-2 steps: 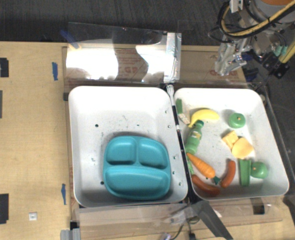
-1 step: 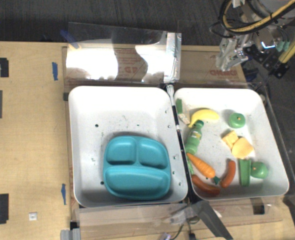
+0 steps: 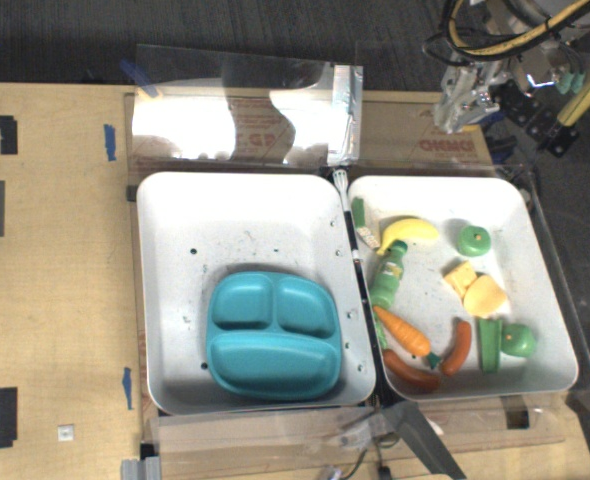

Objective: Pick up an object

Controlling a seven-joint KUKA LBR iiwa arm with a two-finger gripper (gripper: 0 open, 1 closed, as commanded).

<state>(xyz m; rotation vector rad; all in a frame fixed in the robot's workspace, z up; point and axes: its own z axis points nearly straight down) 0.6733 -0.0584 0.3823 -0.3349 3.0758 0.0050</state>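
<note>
My gripper (image 3: 460,103) hangs high over the bench, behind the back edge of the right bin (image 3: 535,238), open with nothing between its fingers. The right bin holds several toy foods: a yellow banana (image 3: 411,231), a green round fruit (image 3: 473,239), a green bottle (image 3: 387,279), yellow cheese pieces (image 3: 476,289), an orange carrot (image 3: 403,331), a brown sausage (image 3: 459,346), a red sausage (image 3: 409,373) and a green vegetable (image 3: 506,342). All of them lie well below and in front of the gripper.
The left bin (image 3: 175,228) holds a teal divided plate (image 3: 273,336) near its front. A clear plastic sheet (image 3: 245,118) stands behind the left bin. Yellow and black cables (image 3: 495,28) hang around the wrist at the top right.
</note>
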